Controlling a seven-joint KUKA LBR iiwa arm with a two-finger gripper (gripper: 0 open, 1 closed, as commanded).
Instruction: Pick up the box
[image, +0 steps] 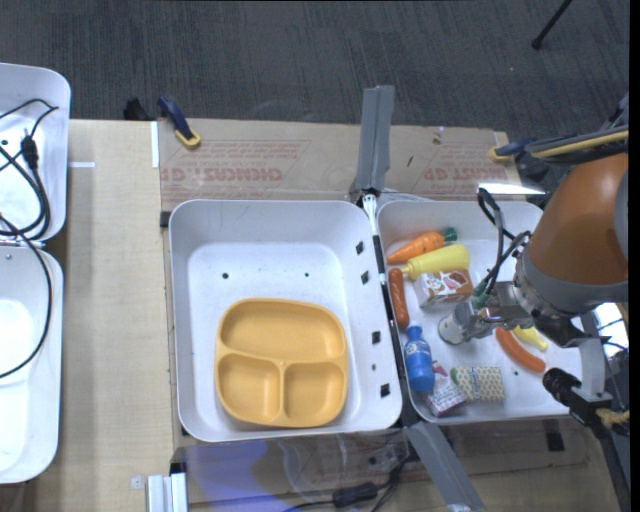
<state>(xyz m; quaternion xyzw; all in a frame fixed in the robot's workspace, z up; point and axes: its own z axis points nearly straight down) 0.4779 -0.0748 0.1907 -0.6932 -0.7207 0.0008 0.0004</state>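
The box (445, 286) bears unreadable red print beside the end effector (462, 327), whose grip I cannot tell

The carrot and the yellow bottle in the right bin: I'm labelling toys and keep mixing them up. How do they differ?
The carrot is orange with a green top; the yellow bottle is pale yellow with a red tip. The carrot tapers to a point, while the bottle is thicker and blunter. The carrot lies nearer the bin's far wall, the bottle just below it. Both lie on their sides at a similar slant in the right bin.
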